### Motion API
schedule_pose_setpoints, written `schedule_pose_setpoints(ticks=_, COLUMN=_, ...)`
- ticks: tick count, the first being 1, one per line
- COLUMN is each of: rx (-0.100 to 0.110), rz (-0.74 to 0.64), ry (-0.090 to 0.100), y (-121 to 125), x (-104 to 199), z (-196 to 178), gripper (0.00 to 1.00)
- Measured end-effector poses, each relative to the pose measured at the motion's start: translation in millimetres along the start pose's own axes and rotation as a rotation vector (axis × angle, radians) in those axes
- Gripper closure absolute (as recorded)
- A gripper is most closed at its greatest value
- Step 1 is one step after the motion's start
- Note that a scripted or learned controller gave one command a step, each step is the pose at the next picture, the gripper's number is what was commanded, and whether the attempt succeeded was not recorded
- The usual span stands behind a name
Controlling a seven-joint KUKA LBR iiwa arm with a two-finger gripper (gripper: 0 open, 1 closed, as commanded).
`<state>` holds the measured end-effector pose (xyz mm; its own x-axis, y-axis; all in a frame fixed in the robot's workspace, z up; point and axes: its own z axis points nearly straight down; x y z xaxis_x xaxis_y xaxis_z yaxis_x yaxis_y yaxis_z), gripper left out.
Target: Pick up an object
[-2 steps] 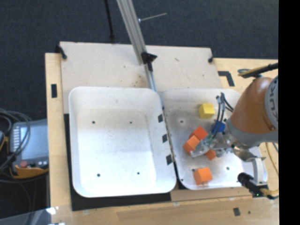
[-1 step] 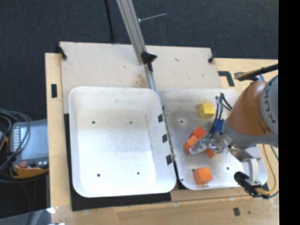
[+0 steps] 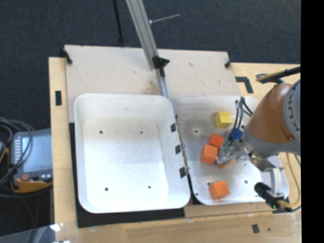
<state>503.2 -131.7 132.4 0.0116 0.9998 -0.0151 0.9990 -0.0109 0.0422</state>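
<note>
In the right bin (image 3: 200, 194) lie a yellow block (image 3: 223, 119) and three orange blocks: one small (image 3: 216, 139), a larger one (image 3: 208, 154) just below it, and one (image 3: 219, 190) near the front wall. My gripper (image 3: 224, 157) is down low in this bin, right beside the larger orange block on its right side. A small orange piece (image 3: 229, 162) shows directly under the gripper tip, partly hidden by it. The grey arm with its orange band (image 3: 271, 120) covers the bin's right part.
The left bin (image 3: 81, 115) sits alongside, its wall close to the orange blocks. A slanted metal rail (image 3: 144, 32) rises from the back between the bins. Blue cables (image 3: 236, 134) hang at the wrist. A monitor and cables lie off the bench at left.
</note>
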Motion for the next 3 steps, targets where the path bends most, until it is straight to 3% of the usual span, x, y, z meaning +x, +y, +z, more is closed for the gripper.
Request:
schedule_pose_setpoints(ticks=1, rx=0.035, rz=-0.011, ry=0.013, y=-2.8, x=-9.3, z=-51.6, gripper=1.0)
schedule_pose_setpoints(ticks=2, rx=0.034, rz=-0.015, ry=0.013, y=1.8, x=-11.1, z=-105.2, gripper=1.0)
schedule_pose_setpoints(ticks=3, rx=0.044, rz=-0.01, ry=0.014, y=0.6, x=-12.2, z=-75.1, gripper=1.0)
